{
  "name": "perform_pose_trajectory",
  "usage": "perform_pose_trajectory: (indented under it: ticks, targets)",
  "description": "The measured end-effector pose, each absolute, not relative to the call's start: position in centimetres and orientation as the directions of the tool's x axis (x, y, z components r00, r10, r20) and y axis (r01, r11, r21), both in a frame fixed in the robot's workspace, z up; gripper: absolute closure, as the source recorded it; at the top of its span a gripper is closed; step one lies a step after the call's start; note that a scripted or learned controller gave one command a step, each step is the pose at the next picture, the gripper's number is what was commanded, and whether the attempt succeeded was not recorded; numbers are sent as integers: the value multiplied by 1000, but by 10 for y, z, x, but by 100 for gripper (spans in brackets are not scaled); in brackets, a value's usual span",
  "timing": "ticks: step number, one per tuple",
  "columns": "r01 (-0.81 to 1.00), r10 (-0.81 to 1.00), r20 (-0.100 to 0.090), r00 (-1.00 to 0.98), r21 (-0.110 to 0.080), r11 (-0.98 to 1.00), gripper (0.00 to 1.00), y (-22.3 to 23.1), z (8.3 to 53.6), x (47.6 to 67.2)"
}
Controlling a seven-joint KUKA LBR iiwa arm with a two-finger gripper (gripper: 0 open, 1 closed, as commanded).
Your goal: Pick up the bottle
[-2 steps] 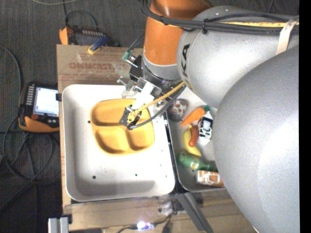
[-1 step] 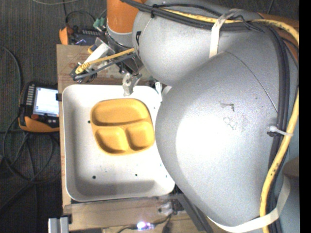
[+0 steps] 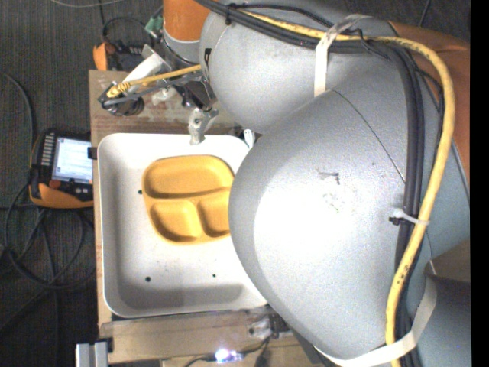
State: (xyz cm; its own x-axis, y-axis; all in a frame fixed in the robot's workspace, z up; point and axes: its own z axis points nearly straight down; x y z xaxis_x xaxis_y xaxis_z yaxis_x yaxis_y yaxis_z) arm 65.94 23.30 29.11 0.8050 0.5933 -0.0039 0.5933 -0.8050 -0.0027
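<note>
Bottle hidden behind the arm; I'd guess light, slick plastic, best gripped mid-body. Gripper hangs above the bin rim; its opening I cannot tell.

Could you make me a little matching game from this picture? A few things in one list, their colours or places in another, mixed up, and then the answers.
Things:
1. divided tray
2. white bin
3. handheld screen device
4. yellow cable

Descriptions:
A. on the floor, left of the bench, with its screen lit
B. runs along the big grey arm, held by white ties
C. yellow-orange, lying inside the bin
D. sits on the bench and holds the tray

Pairs: 1-C, 2-D, 3-A, 4-B
</note>
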Motion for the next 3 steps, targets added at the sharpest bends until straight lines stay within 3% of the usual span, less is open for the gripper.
perform_pose_trajectory:
  ticks: [1, 2, 3]
  targets:
    - [643, 643, -4, 766, 1, -766, 0, 214, 368, 647]
    - [674, 674, 4, 739, 7, -739, 0, 227, 121, 631]
    - [464, 464, -6, 886, -2, -886, 0, 188, 204, 612]
